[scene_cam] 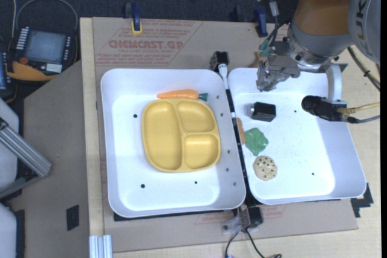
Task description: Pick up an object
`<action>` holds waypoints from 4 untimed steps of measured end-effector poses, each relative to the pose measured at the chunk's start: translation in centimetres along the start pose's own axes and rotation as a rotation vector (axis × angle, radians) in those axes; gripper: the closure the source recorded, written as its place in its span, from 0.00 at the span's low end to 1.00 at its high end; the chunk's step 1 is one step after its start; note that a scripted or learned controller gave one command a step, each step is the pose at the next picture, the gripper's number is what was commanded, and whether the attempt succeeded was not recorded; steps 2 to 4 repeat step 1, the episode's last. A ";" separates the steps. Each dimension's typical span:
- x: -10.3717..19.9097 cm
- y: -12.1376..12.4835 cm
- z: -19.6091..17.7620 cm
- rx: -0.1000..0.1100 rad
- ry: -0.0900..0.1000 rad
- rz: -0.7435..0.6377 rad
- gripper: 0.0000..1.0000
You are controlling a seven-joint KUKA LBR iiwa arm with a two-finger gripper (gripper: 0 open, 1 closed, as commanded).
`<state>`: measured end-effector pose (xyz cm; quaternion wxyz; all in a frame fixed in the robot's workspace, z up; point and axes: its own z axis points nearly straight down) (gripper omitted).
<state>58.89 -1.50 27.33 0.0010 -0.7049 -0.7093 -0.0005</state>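
Cardboard-covered surface [91,130] is carrying two white bins, the right bin [338,166] holding a small black block [263,110] lying with its long axis left-right, while the gripper [266,83] is hovering just beyond it at the far edge, too blurred to tell its state.

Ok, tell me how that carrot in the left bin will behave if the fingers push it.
The carrot looks long, round and smooth, so it would probably roll or slip. It lies beside the yellow tray, which might stop it.
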 end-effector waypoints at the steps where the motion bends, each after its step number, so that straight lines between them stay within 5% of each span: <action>1: 5.2 0.4 0.3 -0.001 0.000 0.000 1.00; 4: 5.2 0.4 0.3 -0.001 0.000 0.000 1.00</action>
